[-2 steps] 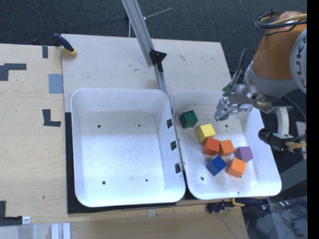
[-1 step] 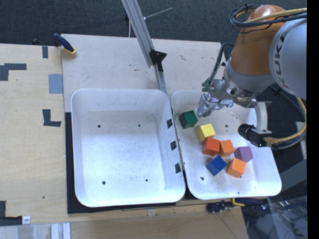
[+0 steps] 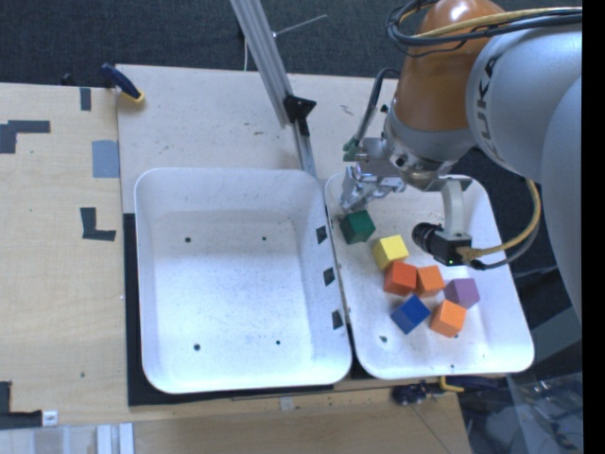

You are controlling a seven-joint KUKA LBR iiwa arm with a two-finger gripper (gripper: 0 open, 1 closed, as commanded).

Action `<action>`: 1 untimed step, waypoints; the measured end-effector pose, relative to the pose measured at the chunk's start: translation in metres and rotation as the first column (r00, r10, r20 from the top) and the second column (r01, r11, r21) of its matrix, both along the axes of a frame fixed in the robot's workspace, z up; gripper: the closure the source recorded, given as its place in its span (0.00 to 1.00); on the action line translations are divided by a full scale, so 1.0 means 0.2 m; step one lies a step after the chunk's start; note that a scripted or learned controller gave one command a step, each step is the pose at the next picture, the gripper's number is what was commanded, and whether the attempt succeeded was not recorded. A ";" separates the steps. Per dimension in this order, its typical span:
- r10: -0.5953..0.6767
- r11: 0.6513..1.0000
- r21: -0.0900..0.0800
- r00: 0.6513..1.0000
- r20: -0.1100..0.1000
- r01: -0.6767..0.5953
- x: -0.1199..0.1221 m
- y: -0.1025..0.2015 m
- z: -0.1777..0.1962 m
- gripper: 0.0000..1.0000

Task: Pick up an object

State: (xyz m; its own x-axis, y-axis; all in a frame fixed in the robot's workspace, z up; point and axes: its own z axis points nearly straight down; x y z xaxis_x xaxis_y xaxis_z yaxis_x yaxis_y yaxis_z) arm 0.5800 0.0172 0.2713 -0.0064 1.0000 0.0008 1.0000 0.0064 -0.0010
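One green block [image 3: 357,226] is sitting under the gripper [image 3: 357,195], at twelve o'clock from the other blocks; I cannot tell whether it is gripped, and it may be slipping toward the bin wall [image 3: 333,244].

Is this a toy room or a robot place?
Probably a robot lab. A big grey arm hangs its tool over a green block in a white bin, and tape marks dot the workbench.

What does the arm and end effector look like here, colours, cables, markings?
The arm is bulky with a smooth grey shell, with a glossy orange band above the wrist. Dark letters are partly visible on the grey shell. Black and yellow cables loop over the top of the orange band, and another yellow cable trails down the right side. The end effector is small, metallic grey, with some green at its base.
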 end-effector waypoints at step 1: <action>0.000 1.000 -0.001 1.000 -0.003 0.000 0.03 0.26 -0.10 1.00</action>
